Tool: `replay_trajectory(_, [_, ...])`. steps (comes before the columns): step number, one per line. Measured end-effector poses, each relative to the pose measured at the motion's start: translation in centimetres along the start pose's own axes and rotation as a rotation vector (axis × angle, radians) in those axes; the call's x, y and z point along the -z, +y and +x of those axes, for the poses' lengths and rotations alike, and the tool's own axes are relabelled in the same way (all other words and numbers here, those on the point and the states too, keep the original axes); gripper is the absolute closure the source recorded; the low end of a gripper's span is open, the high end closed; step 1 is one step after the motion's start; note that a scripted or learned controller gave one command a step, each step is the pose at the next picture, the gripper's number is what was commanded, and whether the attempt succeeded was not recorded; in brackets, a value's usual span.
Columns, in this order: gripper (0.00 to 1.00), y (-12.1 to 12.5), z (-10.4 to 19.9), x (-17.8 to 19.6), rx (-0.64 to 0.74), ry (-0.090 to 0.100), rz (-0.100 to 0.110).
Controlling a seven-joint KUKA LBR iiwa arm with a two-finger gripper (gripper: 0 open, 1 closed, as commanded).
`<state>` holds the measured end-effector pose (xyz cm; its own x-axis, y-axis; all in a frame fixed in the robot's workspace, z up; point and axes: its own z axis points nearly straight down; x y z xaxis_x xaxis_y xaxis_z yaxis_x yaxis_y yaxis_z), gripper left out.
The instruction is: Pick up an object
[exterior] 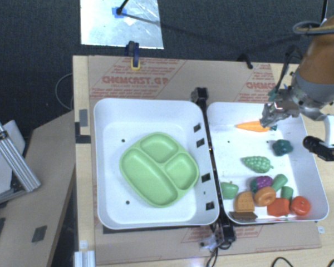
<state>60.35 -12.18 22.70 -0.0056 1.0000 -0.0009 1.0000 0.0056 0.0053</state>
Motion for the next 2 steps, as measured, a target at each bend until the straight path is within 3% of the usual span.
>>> replay_trajectory(2, [1.0, -1.0, 9.8, 1.3, 0.003, 0.002, 0.004])
